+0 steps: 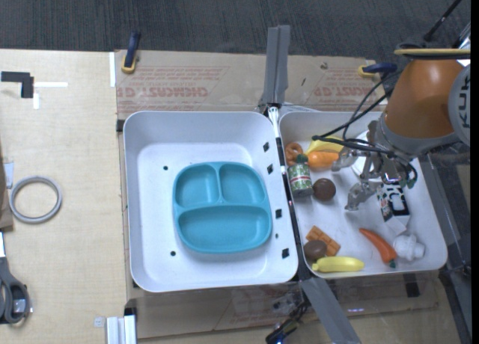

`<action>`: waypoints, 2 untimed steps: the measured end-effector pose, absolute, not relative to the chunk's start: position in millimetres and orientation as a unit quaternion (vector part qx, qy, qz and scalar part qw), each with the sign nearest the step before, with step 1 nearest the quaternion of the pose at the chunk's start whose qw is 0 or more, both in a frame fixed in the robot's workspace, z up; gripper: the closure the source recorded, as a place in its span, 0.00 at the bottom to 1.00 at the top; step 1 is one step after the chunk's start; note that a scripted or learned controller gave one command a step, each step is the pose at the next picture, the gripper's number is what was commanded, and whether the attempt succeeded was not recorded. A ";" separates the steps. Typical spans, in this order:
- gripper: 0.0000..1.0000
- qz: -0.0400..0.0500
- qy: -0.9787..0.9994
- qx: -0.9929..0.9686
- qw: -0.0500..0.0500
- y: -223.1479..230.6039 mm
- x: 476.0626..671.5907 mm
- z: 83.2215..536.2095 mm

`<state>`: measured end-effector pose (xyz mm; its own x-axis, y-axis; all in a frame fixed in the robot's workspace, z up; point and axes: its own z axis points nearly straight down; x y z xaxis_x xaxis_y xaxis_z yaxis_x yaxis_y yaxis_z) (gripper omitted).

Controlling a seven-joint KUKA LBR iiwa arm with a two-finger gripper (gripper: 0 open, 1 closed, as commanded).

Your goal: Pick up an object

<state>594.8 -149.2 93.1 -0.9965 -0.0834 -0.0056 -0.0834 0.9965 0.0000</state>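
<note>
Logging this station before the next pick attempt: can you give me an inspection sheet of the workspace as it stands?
Surface: bench with a left bin and a right bin side by side.
Job's things: in the right bin, a small bottle, brown ball, orange and yellow pieces, carrot, banana, cracker, white lump.
Clutter: blue divided plate in the left bin.
Grippers: gripper low over the middle of the right bin, nothing seen between its fingers.
Cables: black cables running along the wrist.
Surroundings: tape roll, scissors and clamp on the bench outside the bins.
</note>
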 end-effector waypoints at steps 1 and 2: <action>0.00 0.000 0.999 -0.037 0.001 -95.6 637.0 92.2; 0.00 0.000 0.999 -0.047 0.002 -184.4 611.4 93.5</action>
